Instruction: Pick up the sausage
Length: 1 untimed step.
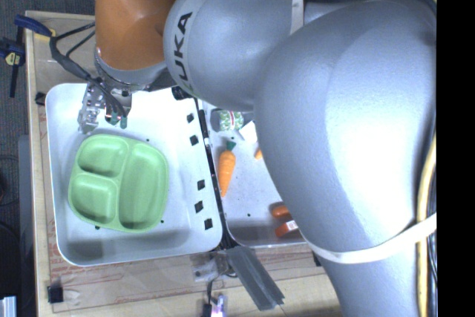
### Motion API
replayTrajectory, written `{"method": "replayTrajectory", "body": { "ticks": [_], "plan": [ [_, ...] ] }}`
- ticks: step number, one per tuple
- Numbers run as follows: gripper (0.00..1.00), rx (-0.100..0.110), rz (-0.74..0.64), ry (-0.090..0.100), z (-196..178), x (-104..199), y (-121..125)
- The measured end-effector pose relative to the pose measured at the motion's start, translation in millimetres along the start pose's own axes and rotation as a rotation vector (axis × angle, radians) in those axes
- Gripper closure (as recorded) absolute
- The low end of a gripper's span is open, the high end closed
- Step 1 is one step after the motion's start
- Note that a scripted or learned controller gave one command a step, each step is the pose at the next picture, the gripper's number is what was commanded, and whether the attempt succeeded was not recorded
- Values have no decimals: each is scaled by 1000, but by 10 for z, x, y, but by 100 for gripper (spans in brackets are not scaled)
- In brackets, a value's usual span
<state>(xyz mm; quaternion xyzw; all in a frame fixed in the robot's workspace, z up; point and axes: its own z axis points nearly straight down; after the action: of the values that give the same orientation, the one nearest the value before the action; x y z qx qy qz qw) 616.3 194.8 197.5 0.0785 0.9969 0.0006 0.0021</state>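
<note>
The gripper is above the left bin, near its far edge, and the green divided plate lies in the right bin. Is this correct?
Not quite. The camera view shows the green divided plate in the left bin, not the right one. The rest holds: the gripper is above the left bin, near its far edge.

Divided plastic tray (119,185): pale green. Two shallow bins (63,111): white. Tapered carrot (225,168): orange w/ green top. Arm (319,100): grey, orange band. Short sausage (280,211): red-brown.
</note>
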Motion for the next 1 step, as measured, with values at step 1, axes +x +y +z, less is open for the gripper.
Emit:
{"method": "replayTrajectory", "body": {
  "ticks": [1],
  "plan": [
    [100,2,-37,4,178,284,194]
  ]
}}
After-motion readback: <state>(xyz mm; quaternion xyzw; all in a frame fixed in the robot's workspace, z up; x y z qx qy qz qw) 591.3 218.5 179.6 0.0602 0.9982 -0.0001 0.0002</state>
